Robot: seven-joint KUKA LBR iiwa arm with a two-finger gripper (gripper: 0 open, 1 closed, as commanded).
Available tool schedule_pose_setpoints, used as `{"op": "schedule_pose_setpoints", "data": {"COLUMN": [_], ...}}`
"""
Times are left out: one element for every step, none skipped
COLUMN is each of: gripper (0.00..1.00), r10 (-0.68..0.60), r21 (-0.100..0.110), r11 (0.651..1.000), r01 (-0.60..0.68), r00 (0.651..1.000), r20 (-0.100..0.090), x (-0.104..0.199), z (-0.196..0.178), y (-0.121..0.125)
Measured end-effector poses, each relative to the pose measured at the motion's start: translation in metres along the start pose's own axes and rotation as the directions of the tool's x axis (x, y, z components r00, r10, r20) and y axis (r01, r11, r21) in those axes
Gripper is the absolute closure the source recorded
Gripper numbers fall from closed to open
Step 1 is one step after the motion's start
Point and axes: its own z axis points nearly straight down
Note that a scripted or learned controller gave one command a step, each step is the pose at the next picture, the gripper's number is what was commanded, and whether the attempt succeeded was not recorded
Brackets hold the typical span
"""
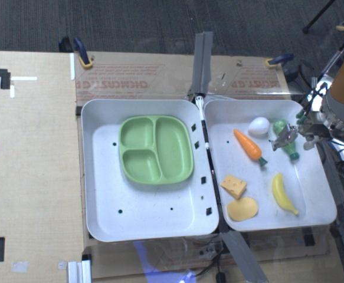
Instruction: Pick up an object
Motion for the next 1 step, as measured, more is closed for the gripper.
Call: {"op": "schedule_pose_setpoints", "data": {"gripper": [0.00], "r10": [0.056], "r21": [-0.001], "r11": [0.998], "r01": [-0.056], "r00": [0.998], "r20": [0.000], "x": [0.0521], "z": [0.1037], "y": [0.0407]}}
